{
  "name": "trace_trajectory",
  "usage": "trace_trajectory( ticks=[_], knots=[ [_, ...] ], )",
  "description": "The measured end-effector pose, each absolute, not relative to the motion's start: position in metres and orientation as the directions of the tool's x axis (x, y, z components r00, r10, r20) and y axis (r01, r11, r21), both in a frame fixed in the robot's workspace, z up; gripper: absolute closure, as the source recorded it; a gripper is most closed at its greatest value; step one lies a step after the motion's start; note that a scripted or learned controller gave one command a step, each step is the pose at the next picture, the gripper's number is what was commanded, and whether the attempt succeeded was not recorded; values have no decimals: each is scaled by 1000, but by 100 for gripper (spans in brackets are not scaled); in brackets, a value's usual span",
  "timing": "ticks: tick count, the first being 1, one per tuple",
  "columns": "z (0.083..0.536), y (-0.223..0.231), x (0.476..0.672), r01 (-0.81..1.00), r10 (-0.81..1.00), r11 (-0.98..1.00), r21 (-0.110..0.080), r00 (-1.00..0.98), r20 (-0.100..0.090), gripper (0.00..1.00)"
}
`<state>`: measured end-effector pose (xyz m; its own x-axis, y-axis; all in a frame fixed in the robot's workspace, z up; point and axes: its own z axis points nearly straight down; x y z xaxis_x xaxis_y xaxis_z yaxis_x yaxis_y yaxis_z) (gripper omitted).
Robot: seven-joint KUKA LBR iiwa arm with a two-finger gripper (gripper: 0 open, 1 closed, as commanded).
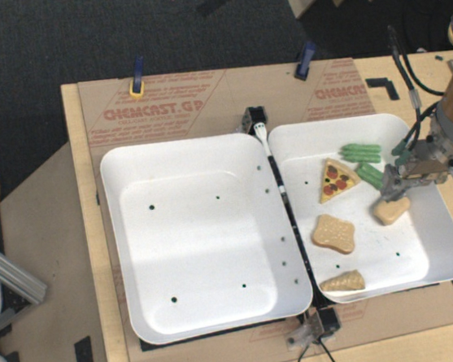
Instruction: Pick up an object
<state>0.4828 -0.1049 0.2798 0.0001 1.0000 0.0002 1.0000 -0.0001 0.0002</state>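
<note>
The right bin (433, 261) holds several toy foods: a pizza slice (337, 179), green beans (362, 152) with another green piece (371, 173), a toast slice (334, 233), a small tan piece (391, 211) and a bread wedge (342, 282) near the front rim. My gripper (394, 187) reaches in from the right and hangs low over the bin, just above the small tan piece and beside the green piece. Nothing shows between it and the bin floor as held.
The left bin (192, 233) sits beside the right one, with a black divider clip (253, 120) at the back between them. Blue clamps (139, 79) (306, 60) pin the cardboard base. Cables run along the arm at right.
</note>
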Motion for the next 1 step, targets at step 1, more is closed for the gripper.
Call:
trace_trajectory(
  ticks=[1],
  knots=[
    [179,-31,478,1000,1000,6,-10,-6,4,0]
  ],
)
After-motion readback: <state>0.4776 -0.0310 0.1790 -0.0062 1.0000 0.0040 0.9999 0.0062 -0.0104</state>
